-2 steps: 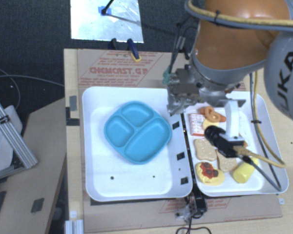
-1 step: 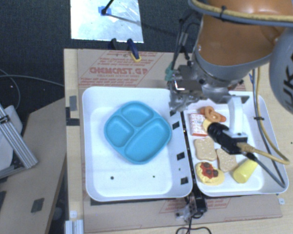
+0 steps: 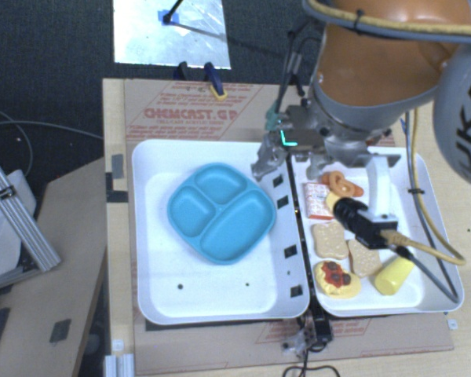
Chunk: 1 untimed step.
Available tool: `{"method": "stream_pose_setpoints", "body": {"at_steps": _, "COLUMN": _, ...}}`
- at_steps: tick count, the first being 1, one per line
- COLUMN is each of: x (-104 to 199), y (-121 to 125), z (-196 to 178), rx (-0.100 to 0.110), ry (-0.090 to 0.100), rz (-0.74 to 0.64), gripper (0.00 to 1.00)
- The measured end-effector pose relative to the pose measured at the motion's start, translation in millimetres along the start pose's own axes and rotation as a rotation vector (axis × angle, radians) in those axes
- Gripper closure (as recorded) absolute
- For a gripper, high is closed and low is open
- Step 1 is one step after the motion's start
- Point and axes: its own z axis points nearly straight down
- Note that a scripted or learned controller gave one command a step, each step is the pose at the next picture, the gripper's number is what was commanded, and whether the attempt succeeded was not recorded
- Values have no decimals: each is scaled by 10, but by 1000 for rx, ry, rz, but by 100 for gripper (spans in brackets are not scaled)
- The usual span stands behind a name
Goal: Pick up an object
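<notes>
My gripper (image 3: 290, 166) hangs over the far end of the divider between the two bins, open, with nothing between its fingers. In the right bin (image 3: 432, 210) lie several toy foods: an orange pretzel (image 3: 342, 184), a red and white packet (image 3: 315, 201), two toast slices (image 3: 330, 240) (image 3: 363, 258), a small pizza (image 3: 337, 279) and a yellow block (image 3: 393, 276). The pretzel and the packet lie just right of and nearer than the gripper. A blue divided plate (image 3: 221, 212) rests in the left bin (image 3: 153, 234).
The arm's bulky orange and grey wrist (image 3: 385, 45) looms over the far right bin. A yellow cable (image 3: 432, 250) trails across that bin. Behind the bins lie a cardboard sheet (image 3: 188, 112) and a shiny foil sheet (image 3: 171, 22).
</notes>
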Motion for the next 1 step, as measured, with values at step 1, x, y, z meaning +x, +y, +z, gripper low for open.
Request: {"method": "stream_pose_setpoints", "body": {"at_steps": 1, "x": -529, "y": -67, "z": 353, "rx": 5, "ry": -2, "rz": 16, "gripper": 0}}
